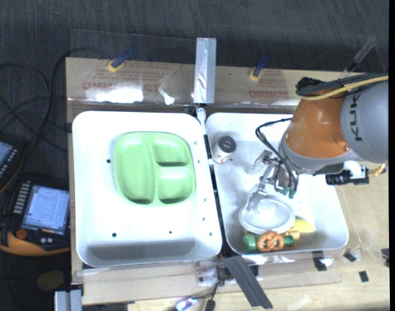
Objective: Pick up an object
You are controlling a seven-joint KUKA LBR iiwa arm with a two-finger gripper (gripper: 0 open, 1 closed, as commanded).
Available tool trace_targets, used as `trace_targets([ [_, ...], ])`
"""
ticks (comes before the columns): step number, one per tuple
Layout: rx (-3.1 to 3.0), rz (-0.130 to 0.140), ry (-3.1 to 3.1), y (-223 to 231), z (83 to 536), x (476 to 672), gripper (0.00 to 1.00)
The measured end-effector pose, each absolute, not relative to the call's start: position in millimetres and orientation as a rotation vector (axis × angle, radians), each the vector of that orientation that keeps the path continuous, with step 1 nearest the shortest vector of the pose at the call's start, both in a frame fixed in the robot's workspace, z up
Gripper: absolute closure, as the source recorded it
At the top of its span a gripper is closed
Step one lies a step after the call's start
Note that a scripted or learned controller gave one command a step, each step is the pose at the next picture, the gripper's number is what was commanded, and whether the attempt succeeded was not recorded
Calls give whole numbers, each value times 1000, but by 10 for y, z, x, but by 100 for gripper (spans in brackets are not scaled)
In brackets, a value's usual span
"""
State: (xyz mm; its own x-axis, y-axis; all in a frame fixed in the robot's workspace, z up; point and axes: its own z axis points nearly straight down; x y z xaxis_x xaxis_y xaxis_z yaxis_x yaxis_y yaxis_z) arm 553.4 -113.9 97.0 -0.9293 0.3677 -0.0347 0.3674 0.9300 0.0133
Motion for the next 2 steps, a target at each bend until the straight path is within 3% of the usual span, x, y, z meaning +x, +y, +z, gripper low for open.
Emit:
trace_targets([
  [1,1253,7,2862,-1278,941,6210,0],
  [2,1375,12,2804,-1636,942,5972,0],
])
